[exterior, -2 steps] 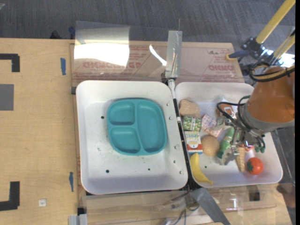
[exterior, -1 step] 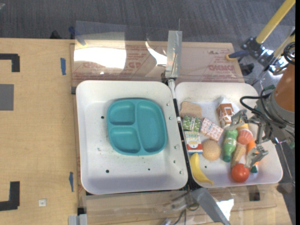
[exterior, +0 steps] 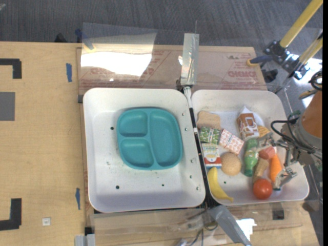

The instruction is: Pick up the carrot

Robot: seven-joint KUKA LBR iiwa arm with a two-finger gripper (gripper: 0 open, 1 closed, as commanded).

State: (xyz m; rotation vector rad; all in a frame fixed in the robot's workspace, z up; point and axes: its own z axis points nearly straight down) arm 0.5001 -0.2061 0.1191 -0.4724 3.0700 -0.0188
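The arm is cut off by the right edge, so just its orange band and some cabling show. The gripper is small and dark against the right bin; how its fingers stand cannot be told. The carrot is partly covered by the gripper's metalwork. The printing on the small food packets is too fine to read. A grey object, possibly a bracket, runs off the bottom edge.
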